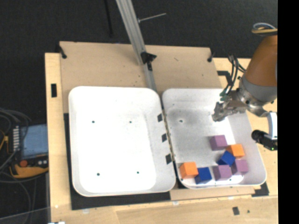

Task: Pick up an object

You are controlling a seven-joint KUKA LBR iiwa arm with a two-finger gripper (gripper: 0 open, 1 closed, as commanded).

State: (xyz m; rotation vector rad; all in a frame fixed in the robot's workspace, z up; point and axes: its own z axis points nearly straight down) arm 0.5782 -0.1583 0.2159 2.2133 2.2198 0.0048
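Tan wooden bench (pixel 117 64) on dark floor, two shallow white bins side by side. Lower right of frame, right bin (pixel 187 106) holds small foam cubes along its near edge: orange cube (pixel 188 169), blue cube (pixel 203 175), purple cube (pixel 222 172), purple cube (pixel 241 165), blue cube (pixel 227 158), orange cube (pixel 237 150), purple cube (pixel 218 142) farther in. Left bin (pixel 114 139) centre-left. Grey gripper (pixel 219 115) over right bin's far part, apart from cubes; finger spread can't be told.

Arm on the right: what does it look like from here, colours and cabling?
The arm has an orange upper section above a grey wrist. Thin cables loop along its left side. The gripper is a grey metallic block, too blurred for markings.
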